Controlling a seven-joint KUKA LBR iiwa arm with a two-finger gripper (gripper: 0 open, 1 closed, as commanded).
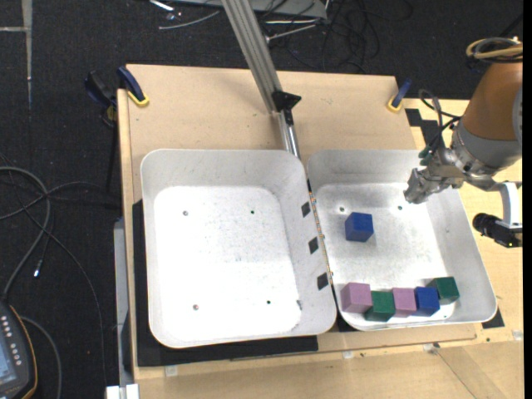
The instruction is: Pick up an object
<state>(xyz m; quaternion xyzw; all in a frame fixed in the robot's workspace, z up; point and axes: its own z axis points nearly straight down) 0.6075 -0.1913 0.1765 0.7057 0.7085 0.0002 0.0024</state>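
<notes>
You'll find the claw [418, 188] hanging over the far edge of the right white bin [470, 252]. To its left, across a seam marked with small black tabs [315, 243], lies the left white bin [224, 248], resting on a dark mat [141, 339]. Both bins sit on a wooden bench [208, 106]. Beyond the claw, just past the bin, you'll see a blue and yellow clamp [400, 95] at the bench's far edge; its twin [133, 86] is well off to the left. A slanted metal post [253, 48] rises up and left of the claw. Far to the left, cables [50, 202] trail over dark floor, with a handheld screen [12, 360] at the near corner.
</notes>
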